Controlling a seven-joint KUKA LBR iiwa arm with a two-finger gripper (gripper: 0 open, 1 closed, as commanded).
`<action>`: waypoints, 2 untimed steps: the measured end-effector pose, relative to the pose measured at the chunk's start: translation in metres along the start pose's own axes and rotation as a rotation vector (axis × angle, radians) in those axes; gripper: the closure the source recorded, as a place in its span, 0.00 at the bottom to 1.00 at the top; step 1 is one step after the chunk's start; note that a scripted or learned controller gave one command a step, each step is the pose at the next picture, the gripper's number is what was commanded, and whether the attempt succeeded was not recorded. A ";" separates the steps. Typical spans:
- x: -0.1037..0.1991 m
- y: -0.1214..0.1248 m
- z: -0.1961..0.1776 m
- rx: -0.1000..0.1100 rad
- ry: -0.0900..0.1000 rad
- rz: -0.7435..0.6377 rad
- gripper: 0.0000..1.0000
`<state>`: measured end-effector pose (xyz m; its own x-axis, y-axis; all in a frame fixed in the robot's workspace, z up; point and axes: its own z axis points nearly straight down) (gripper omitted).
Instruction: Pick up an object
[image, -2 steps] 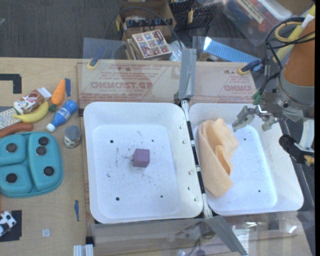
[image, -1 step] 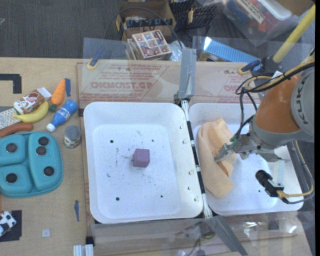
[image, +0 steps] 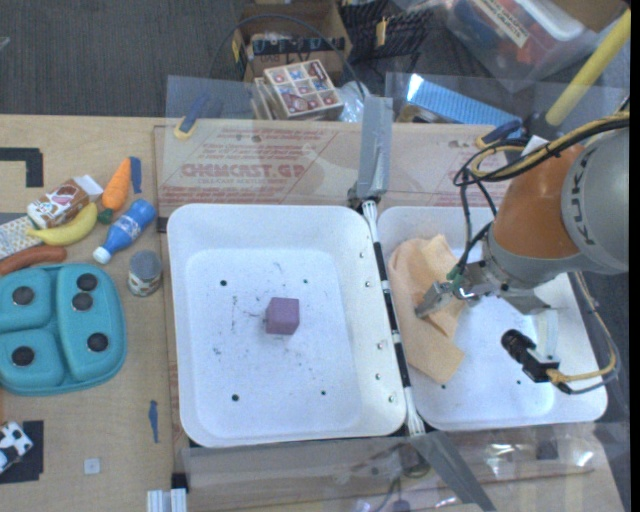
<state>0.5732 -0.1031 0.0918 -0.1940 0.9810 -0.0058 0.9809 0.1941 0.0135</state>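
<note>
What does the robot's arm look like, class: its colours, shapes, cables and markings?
The arm is rounded and grey, with a broad orange band and part of dark lettering. Black cables loop beside it. The small gripper is dark metal.

You are looking at an evenly lit, fairly bright frame. The two white bins (image: 265, 235) come close to washing out, with soft shadows along their inner walls. At the upper right, clear plastic sheeting (image: 470, 105) throws glare. Detail is slightly soft throughout; the dark upper left stays dim.
</note>
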 end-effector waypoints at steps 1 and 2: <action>-0.001 0.001 -0.010 -0.007 0.001 0.005 1.00; 0.012 0.092 -0.093 0.010 0.004 -0.132 1.00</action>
